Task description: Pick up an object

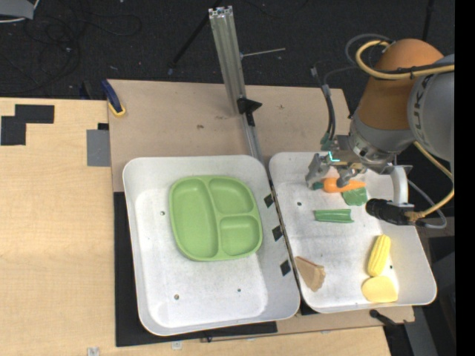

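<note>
My gripper (pixel 331 175) is low over the far part of the right bin (pixel 415 291), under the grey wrist with its orange band. It stands open, and the grey fingers (pixel 316 170) straddle the orange end of a toy carrot (pixel 333 186). The carrot lies on the bin floor, its green top (pixel 355 196) pointing right. I cannot tell whether the fingers touch it. A green bean pod (pixel 332 215) lies just in front of the carrot. Nearer the front are a yellow corn cob (pixel 378 254), a yellow lump (pixel 380 289) and a tan wedge of bread (pixel 312 274).
The left bin (pixel 148 288) holds a green divided plate (pixel 216 217). An aluminium post (pixel 228 58) rises behind the bins. Cables and a black connector (pixel 390 211) hang off the arm over the right bin's far right side.
</note>
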Tool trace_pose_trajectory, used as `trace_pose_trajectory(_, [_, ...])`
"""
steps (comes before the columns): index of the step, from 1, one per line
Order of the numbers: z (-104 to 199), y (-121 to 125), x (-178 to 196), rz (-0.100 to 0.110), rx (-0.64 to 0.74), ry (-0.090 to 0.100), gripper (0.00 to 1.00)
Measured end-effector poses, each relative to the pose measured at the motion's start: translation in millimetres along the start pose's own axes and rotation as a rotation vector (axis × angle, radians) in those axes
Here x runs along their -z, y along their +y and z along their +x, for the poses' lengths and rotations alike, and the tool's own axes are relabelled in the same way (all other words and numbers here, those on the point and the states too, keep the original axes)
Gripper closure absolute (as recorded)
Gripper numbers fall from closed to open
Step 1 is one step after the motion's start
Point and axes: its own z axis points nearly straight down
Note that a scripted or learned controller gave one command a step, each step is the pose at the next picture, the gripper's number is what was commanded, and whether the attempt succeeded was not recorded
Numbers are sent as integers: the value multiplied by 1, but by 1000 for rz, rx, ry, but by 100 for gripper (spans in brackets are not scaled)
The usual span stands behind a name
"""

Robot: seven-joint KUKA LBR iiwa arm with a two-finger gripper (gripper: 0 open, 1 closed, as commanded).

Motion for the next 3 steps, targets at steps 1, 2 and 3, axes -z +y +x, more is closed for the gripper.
trace_pose_trajectory(1, [0,2,3,-7,1,-1,0])
trace_pose_trajectory(2, [7,8,-46,-6,2,-1,0])
trace_pose_trajectory(3, [4,1,-103,-5,0,-1,0])
